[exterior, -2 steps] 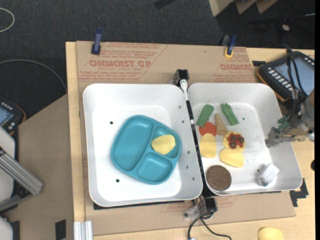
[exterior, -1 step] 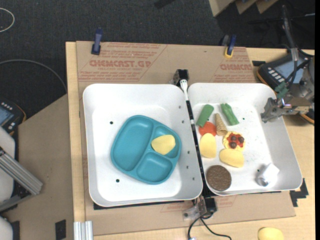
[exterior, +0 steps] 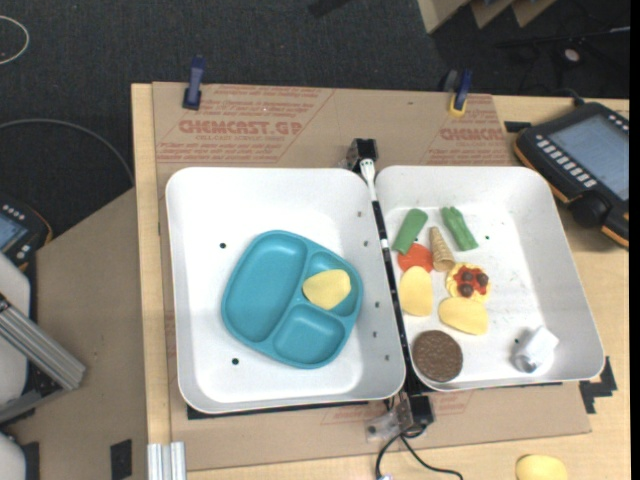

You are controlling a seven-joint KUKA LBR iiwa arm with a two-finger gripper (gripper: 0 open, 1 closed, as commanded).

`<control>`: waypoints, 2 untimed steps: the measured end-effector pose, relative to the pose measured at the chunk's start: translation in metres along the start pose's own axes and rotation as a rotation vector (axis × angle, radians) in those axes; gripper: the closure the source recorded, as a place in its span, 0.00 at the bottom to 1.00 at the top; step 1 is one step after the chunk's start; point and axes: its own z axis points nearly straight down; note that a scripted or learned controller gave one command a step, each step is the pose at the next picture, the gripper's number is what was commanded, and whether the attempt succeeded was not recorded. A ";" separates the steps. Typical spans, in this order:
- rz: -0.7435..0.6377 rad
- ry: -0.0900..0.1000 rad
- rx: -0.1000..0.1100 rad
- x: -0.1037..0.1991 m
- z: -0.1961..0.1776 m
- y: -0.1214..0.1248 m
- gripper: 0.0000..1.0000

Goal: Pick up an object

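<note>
1. Frankly, whether the tool is open or closed cannot be told from this view.
2. Nothing is lifted: the candidate objects all lie in the right shallow white plastic bin [exterior: 545,208], mostly in its left half.
3. Along that bin's left side sit a long green vegetable-shaped toy [exterior: 410,230], a second shorter green piece [exterior: 459,227], a tan ribbed cone [exterior: 442,248] between them, and a red-orange piece [exterior: 415,258] just below the long green one.
4. Lower down are a pale yellow rounded piece [exterior: 416,291], a small tart with dark red berries [exterior: 469,281], a yellow lemon-like lump [exterior: 464,315] and a brown round disc [exterior: 438,355] near the front rim.
5. A small white-grey object [exterior: 534,348], possibly crumpled plastic, rests near the front right corner, apart from the rest.
6. The left white bin [exterior: 200,218] holds a teal three-compartment plate [exterior: 270,288], with a yellow rounded piece [exterior: 327,288] in its upper right compartment.
7. Both bins stand side by side on a brown printed cardboard sheet [exterior: 260,128] on the worktop.
</note>
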 end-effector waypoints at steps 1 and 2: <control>-0.007 0.013 0.026 -0.010 0.103 -0.002 1.00; -0.017 0.009 0.003 0.060 0.004 0.002 1.00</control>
